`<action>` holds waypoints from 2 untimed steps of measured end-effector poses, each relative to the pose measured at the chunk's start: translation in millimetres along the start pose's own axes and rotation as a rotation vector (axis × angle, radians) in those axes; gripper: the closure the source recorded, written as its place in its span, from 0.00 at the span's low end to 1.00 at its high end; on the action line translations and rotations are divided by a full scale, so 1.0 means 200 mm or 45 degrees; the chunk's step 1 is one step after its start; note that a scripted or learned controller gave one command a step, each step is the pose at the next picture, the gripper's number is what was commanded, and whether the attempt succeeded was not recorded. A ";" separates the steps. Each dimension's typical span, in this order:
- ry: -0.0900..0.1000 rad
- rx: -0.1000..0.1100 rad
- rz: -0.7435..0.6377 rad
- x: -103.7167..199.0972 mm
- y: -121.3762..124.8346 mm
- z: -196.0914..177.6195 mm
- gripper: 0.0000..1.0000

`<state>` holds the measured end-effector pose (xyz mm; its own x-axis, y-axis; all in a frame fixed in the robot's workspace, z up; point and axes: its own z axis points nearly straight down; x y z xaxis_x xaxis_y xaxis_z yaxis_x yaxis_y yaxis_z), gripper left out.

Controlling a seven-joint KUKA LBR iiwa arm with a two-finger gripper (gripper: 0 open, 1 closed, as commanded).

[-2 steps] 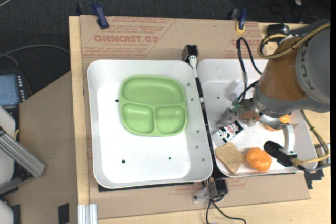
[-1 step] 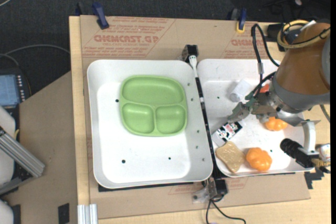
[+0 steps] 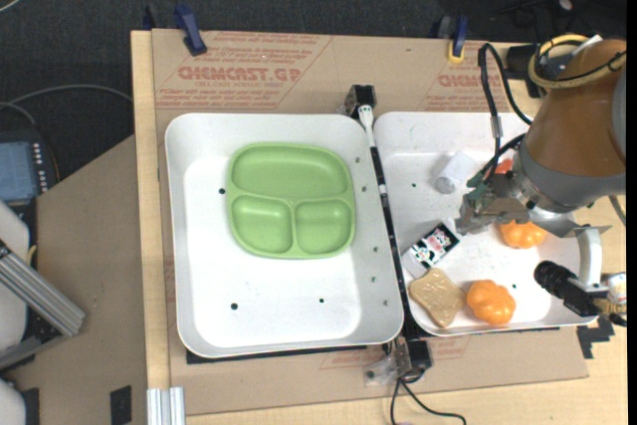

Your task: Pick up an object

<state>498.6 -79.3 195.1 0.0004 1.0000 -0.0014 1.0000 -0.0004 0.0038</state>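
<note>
The right bin (image 3: 418, 139) holds several small items: a pale grey-white piece (image 3: 450, 171), a black-and-white packet (image 3: 432, 246), a tan bread-like slice (image 3: 436, 297), an orange fruit (image 3: 491, 302) and a second orange item (image 3: 522, 234) partly under the arm. My gripper (image 3: 485, 210) hangs low over the right bin, between the pale piece and the second orange item, just right of the packet. Nothing shows between its fingers.
The left bin (image 3: 189, 214) carries a green three-compartment plate (image 3: 292, 199). The grey arm with its orange band (image 3: 577, 124) covers the right bin's far right side. A black rail (image 3: 380, 189) divides the two bins. Clamps (image 3: 189, 27) sit along the board's back edge.
</note>
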 end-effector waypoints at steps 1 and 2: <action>0.006 -0.004 -0.017 0.57 -0.09 -0.38 1.00; 0.007 -0.006 -0.013 0.93 -0.05 -0.67 1.00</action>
<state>488.9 106.7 329.8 -0.0099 0.9999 0.0039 0.9999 0.0098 0.0083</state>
